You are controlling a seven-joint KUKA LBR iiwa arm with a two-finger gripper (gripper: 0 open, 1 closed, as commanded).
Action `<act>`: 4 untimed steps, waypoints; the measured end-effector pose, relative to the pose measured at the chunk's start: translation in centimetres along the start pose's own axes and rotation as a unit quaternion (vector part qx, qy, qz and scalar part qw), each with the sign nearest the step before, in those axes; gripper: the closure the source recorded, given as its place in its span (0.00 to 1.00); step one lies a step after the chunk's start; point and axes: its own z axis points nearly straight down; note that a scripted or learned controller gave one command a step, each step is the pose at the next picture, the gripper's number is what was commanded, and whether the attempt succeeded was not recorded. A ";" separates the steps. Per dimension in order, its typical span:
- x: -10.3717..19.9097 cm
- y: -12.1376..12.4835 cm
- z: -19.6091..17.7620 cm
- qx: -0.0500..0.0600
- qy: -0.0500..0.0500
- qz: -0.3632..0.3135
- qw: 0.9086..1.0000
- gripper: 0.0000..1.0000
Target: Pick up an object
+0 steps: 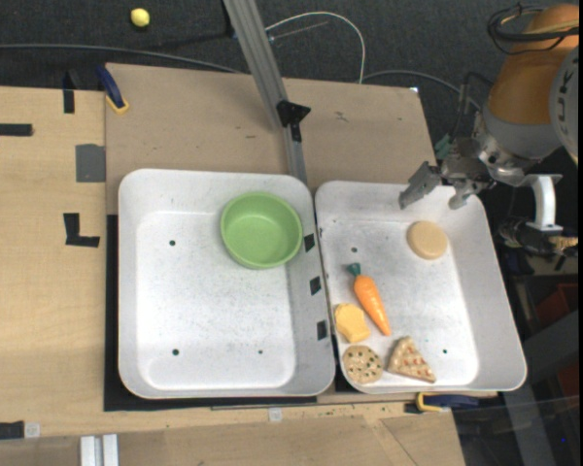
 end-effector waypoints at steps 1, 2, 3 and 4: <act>0.0 0.0 0.0 0.000 0.000 0.000 1.000 0.00; 0.1 -0.2 6.5 0.003 0.000 0.000 1.000 0.00; 0.6 -1.0 11.3 0.002 0.000 0.000 1.000 0.00; 0.7 -1.1 14.4 0.000 -0.001 0.000 1.000 0.00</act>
